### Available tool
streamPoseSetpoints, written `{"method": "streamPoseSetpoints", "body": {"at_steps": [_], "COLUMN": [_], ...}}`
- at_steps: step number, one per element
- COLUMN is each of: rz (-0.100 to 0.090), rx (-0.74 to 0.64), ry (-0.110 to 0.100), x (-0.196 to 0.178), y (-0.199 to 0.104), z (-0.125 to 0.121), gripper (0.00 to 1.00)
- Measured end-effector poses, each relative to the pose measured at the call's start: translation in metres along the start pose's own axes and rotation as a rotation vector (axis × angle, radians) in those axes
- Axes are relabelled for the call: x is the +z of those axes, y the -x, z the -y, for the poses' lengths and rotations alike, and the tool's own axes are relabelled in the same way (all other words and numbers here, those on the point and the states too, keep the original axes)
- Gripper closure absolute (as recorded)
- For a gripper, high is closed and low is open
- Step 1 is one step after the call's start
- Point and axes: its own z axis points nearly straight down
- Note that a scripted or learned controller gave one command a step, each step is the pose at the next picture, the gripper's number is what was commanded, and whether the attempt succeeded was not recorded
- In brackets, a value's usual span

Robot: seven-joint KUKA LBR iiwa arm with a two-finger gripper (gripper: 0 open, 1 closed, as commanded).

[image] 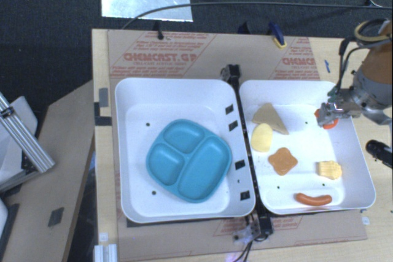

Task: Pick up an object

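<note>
At the near edge of the right bin [362, 193], a sausage [313, 198] is seen lying flat at about 6 o'clock. Just beyond it, a yellow waffle piece [329, 169] is found at 4 o'clock and a brown toast [282, 160] near the centre. A pale yellow lump [261, 137] is placed at 9 o'clock, touching a tan wedge [271, 116] at 10 o'clock. In the left bin [132, 132], a blue divided plate [189, 159] is laid near the middle. At 2 o'clock of the right bin, the pincer [328, 115] is lowered over a small orange-red thing [330, 122]; whether it is apart or together cannot be told. Both bins are carried by the bench [184, 52].
</note>
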Motion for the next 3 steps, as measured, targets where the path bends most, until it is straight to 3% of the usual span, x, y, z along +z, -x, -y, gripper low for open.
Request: {"method": "streamPoseSetpoints", "body": {"at_steps": [1, 3], "rz": [0.001, -0.002], "rx": [-0.001, -0.004], "ry": [0.002, -0.002], "x": [-0.062, -0.062], "y": [0.0, -0.092], "z": [-0.009, -0.034], "gripper": [1.0, 1.0]}}
